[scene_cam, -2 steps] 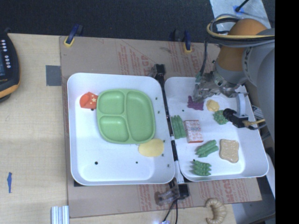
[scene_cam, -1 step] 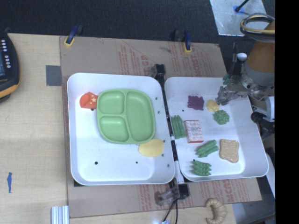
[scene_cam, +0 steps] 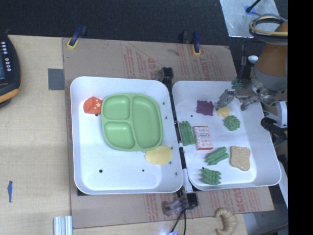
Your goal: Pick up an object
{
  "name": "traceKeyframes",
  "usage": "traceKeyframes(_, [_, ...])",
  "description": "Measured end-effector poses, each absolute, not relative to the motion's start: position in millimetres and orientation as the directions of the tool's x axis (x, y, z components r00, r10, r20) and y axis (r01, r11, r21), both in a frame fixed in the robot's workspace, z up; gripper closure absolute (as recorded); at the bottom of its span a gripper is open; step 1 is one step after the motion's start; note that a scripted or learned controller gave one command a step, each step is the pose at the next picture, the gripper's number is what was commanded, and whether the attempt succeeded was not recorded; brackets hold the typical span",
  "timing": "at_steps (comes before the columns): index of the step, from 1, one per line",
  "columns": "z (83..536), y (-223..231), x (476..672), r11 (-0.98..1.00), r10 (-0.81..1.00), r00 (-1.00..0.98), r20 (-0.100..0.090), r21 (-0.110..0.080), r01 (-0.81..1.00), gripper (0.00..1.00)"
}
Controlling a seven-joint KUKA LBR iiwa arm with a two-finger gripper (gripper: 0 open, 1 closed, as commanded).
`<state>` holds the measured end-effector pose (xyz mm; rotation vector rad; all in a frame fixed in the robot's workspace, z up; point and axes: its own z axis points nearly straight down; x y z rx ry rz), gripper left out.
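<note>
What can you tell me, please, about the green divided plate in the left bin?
The green divided plate is a pale green tray with rounded corners, plastic by its look, split into three compartments with nothing in them. It lies flat, slightly turned, in the upper middle of the left bin. A red piece sits against its upper left edge and a yellow piece against its lower right corner.
</note>
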<state>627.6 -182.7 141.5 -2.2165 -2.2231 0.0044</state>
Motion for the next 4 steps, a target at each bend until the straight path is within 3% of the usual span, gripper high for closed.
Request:
traceKeyframes(1, [90.5, -151.4, 657.8, 0.009, 1.000, -0.009, -0.002, 0.000, 1.000, 0.00])
traceKeyframes(2, [103.7, -153.9, 657.0, 0.008, 1.000, -0.008, -0.003, -0.001, 1.000, 1.00])
traceKeyframes(3, [119.1, -155.3, 656.0, 0.003, 1.000, -0.003, -0.001, 0.001, 1.000, 1.00])
traceKeyframes(4, [118.2, -155.2, 655.9, 0.003, 1.000, -0.003, -0.001, 0.000, 1.000, 0.00])
